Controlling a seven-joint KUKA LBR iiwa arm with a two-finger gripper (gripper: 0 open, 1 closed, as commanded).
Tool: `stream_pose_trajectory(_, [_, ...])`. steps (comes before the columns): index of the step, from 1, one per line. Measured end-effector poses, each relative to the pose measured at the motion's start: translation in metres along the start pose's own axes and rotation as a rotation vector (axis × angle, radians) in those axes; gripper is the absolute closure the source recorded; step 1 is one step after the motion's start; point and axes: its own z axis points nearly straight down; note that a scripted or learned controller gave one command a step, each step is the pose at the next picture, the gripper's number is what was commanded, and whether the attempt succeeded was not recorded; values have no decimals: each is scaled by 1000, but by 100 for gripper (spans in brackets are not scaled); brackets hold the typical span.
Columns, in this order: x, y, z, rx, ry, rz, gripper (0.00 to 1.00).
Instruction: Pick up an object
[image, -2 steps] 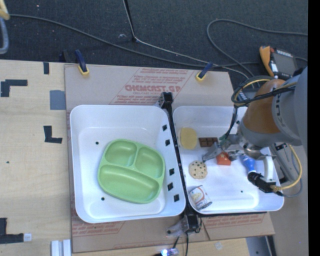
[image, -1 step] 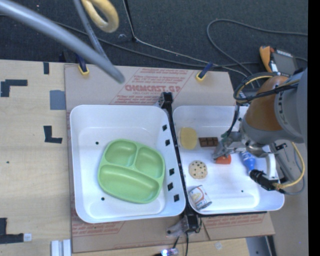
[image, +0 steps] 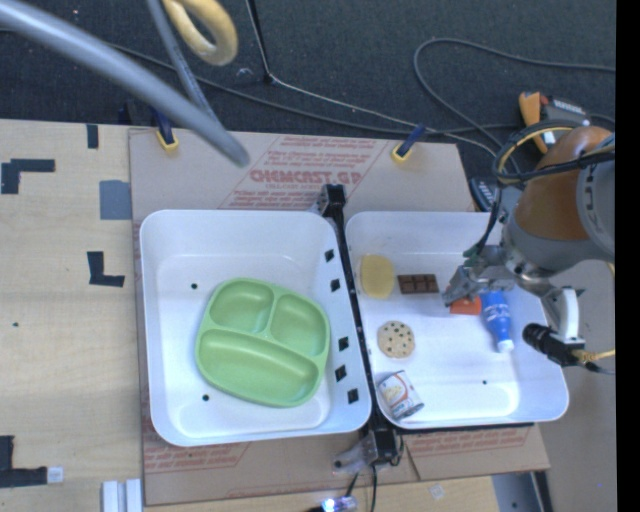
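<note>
In the right bin (image: 540, 400) lie a pale yellow block (image: 377, 275), a brown chocolate bar (image: 418, 284), a round cookie (image: 396, 339), a blue bottle with a white cap (image: 497, 320), a small red-orange piece (image: 464, 307) and a small printed packet (image: 400, 393). The gripper (image: 468, 284) hangs low over the bin's right half, just right of the chocolate bar. It is directly above the red-orange piece and beside the top of the blue bottle. The arm's grey body and orange band (image: 556, 200) cover the bin's far right corner.
A green divided plate (image: 264, 340) lies in the left bin (image: 160, 300). A black divider (image: 345, 300) runs between the bins. Cables and a grey pole (image: 130, 70) cross the back of the bench. A black fitting (image: 552, 342) sticks out at the right bin's edge.
</note>
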Motion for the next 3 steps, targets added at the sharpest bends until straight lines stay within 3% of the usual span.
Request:
stream_pose_trajectory(1, [0, 1, -53, -1, 0, -1, 100])
stream_pose_trajectory(3, [105, 30, -76, 3, 3, -6, 100])
